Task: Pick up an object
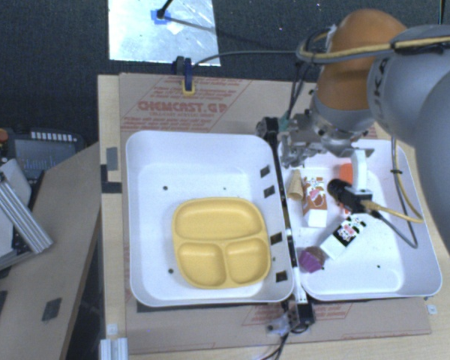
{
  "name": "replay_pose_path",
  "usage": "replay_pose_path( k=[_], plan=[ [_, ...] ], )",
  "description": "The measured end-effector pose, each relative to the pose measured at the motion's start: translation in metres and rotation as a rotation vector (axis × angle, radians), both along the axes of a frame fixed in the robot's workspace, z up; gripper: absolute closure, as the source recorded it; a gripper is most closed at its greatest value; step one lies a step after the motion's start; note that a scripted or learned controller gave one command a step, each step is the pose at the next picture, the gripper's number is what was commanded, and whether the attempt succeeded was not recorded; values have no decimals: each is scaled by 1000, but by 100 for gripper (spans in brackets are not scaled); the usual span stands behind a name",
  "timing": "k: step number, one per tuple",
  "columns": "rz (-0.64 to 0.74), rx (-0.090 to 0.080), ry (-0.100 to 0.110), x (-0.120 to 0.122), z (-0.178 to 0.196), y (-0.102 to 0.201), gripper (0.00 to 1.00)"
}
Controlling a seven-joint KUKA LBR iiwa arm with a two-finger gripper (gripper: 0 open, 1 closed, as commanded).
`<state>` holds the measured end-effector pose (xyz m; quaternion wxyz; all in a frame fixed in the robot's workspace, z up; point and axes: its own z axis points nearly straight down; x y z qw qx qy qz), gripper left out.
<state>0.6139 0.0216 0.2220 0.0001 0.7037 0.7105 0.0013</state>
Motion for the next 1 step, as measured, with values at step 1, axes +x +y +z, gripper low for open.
replay_pose_path(
  k=[1],
  plan=[
    [0,1,-3,22,12,53,100]
  ],
)
